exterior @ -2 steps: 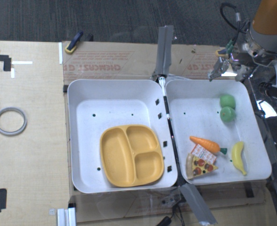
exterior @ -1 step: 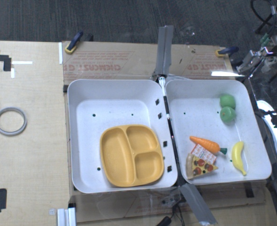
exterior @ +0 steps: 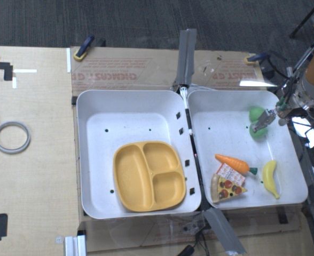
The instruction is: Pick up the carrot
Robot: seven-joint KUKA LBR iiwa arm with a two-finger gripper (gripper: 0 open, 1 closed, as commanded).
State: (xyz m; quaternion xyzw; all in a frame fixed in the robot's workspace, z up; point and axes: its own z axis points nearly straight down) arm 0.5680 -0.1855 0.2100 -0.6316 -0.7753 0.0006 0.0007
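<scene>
We see our end effector (exterior: pixel 264 121) over a green object (exterior: pixel 258 123), its grip state unclear, while the carrot (exterior: pixel 233 164) lies nearer the camera beside the pizza slice (exterior: pixel 227 184), so descending here risks grabbing the wrong item.

A small orange toy carrot with a green stub at its thick end (exterior: pixel 233 164) lies on its side on the floor of the right-hand white bin, in the near half. Its pointed tip faces left and slightly away; the green end faces right and nearer. It lies flat, untouched, with nothing gripping it.
</scene>
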